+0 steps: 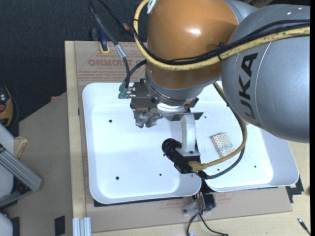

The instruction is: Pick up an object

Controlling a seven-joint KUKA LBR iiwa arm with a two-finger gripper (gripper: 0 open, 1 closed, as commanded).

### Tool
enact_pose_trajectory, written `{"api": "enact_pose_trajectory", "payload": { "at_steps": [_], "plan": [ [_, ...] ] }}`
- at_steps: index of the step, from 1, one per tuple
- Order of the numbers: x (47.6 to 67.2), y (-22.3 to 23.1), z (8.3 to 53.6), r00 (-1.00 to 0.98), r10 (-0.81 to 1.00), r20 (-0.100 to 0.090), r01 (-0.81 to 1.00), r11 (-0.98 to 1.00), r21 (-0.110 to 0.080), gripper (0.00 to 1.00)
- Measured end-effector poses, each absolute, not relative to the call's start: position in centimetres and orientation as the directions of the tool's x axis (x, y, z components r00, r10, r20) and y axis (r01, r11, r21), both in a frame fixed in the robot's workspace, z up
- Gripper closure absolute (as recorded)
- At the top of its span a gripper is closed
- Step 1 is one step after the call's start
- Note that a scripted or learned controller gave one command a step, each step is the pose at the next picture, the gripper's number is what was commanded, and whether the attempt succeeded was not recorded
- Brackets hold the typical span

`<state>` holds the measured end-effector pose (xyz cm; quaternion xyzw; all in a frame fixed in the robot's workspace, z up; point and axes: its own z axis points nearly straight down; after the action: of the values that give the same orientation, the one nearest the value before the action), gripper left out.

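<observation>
Packet (222,142), small and patterned, lay flat in the right bin (275,171), near its left wall. The tool (143,118) hung over the far part of the left bin (123,181), well to the left of it; whether it was apart or together, I couldn't tell. Approach stage, by my read: next it needed to swing right, line up over the packet, then descend.

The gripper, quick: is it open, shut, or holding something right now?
Gripper: cannot be told; it hangs over the left bin, under the arm's wrist. The small patterned packet lies apart in the right bin.
</observation>
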<state>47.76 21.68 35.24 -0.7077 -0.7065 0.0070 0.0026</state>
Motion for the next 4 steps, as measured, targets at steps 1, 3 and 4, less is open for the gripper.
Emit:
{"api": "enact_pose_trajectory", "payload": {
  "at_steps": [1, 3, 4],
  "plan": [
    [47.8, 22.5, 29.3, 0.000, 1.000, -0.004, 1.000, 0.000, -0.010, 1.00],
    [47.8, 21.3, 35.9, 0.002, 1.000, -0.007, 1.000, -0.002, -0.014, 1.00],
    [49.4, 21.3, 54.6, -0.001, 1.000, 0.009, 1.000, 0.001, 0.020, 1.00]
  ]
}}
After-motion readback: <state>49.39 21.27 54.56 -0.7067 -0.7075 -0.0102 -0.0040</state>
